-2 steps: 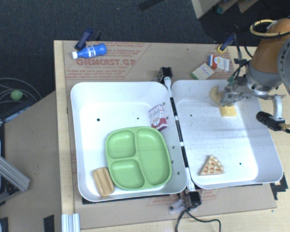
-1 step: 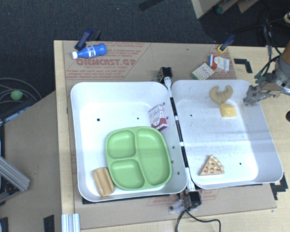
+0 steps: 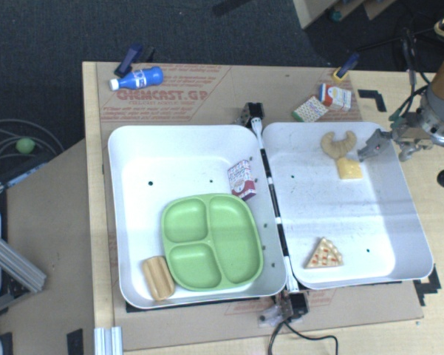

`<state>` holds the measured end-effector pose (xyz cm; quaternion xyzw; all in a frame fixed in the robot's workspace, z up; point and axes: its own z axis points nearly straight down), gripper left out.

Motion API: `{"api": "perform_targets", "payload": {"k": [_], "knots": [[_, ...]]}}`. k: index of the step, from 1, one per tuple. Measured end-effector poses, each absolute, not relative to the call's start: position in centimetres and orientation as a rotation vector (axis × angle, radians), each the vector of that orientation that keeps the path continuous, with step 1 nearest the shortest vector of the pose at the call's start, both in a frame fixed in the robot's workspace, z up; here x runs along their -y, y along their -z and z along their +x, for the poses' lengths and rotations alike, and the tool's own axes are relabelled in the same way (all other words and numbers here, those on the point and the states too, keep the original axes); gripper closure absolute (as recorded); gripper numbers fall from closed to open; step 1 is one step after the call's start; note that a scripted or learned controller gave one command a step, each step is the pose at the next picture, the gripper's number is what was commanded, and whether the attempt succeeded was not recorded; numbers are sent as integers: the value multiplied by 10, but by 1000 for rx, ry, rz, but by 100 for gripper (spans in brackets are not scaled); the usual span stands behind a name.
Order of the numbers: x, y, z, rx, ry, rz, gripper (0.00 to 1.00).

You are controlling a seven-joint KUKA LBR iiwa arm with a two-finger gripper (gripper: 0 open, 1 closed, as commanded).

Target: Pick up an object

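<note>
The right bin (image 3: 399, 220) holds a tan croissant-shaped piece (image 3: 337, 143), a small yellow block (image 3: 349, 169) just below it, and a pizza slice (image 3: 324, 255) near the front wall. In the left bin (image 3: 133, 168) lie a green divided plate (image 3: 209, 240), a tan bread piece (image 3: 157, 276) at the front left, and a red-and-white carton (image 3: 241, 178) by the right wall. My gripper (image 3: 384, 145) hangs over the right bin's back right part, just right of the croissant piece and the yellow block, apart from both.
On the bench behind the bins lie a blue-and-white bottle (image 3: 137, 78), two small cartons (image 3: 310, 109) (image 3: 337, 96) and a blue-and-yellow item (image 3: 347, 65). The arm (image 3: 432, 113) comes in over the right bin's far right corner. Cables (image 3: 7, 146) lie off the bench at left.
</note>
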<state>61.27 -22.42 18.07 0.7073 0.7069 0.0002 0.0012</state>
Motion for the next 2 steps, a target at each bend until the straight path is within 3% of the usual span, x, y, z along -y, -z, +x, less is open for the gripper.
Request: {"api": "perform_targets", "payload": {"k": [1,2], "knots": [[184,-82,666,-2225,1,2223,0],[201,-90,643,-2221,1,2222,0]]}}
